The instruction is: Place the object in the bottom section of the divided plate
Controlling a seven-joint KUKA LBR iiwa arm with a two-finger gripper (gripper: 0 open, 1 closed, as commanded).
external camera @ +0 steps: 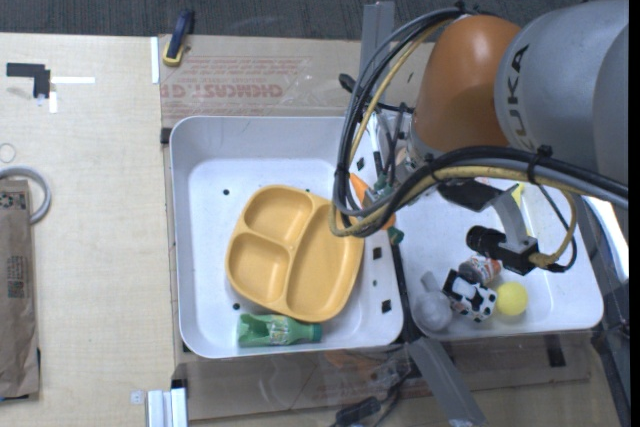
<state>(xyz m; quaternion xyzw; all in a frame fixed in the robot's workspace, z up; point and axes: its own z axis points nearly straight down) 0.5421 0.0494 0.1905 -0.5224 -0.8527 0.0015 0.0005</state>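
A yellow divided plate (295,255) lies in the left bin (200,215), with two small sections on its left and one large section on its right. All three sections hold nothing. My gripper (385,180) hangs over the divider between the two bins, just right of the plate's upper edge, and is mostly hidden under the wrist and cables. A small orange thing (357,185) and a green bit (397,236) peek out beside the cables there. I cannot make out whether the gripper holds either of them.
A green bottle (278,330) lies on its side below the plate, near the left bin's front wall. In the right bin (560,315) sit a black-and-white cow toy (468,295), a yellow ball (512,299) and a grey lump (433,312). Cables loop over the divider.
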